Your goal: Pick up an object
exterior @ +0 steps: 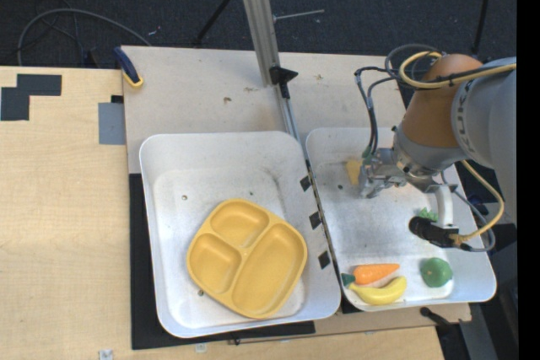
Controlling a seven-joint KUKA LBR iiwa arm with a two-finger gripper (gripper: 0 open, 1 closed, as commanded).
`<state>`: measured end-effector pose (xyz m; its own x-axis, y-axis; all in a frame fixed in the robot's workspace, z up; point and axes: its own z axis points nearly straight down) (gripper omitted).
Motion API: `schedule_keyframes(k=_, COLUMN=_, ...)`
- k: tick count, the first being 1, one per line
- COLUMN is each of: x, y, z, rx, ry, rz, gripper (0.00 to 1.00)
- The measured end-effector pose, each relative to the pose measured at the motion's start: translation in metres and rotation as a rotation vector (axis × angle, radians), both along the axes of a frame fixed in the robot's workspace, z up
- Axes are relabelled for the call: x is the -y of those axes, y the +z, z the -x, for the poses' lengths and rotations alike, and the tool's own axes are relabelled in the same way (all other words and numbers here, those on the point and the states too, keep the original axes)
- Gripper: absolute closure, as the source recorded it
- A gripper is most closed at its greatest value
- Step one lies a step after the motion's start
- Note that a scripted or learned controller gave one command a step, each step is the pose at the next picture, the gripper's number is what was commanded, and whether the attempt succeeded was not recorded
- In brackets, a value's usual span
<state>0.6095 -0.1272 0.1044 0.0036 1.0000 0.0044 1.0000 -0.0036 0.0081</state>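
In the right bin (333,149), our gripper (372,186) hangs with its opening impossible to judge; a small yellow piece (353,171) lies just beside it, at ten o'clock.

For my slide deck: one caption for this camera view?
Gripper low in right bin beside a small yellow piece; carrot, banana, green fruit near front; yellow divided plate left.

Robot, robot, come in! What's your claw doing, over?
Gripper low in right bin, beside small yellow piece. Carrot, banana, green fruit at near edge, untouched. Nothing blocking.
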Motion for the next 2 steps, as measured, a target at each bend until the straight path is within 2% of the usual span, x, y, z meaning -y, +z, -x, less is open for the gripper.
schedule_keyframes(k=1, x=-0.007, y=0.045, z=0.000, rx=-0.007, ry=0.006, rz=0.004, gripper=1.00)
schedule_keyframes(k=2, x=-0.008, y=0.108, z=0.000, rx=-0.006, ry=0.005, rz=0.005, gripper=1.00)
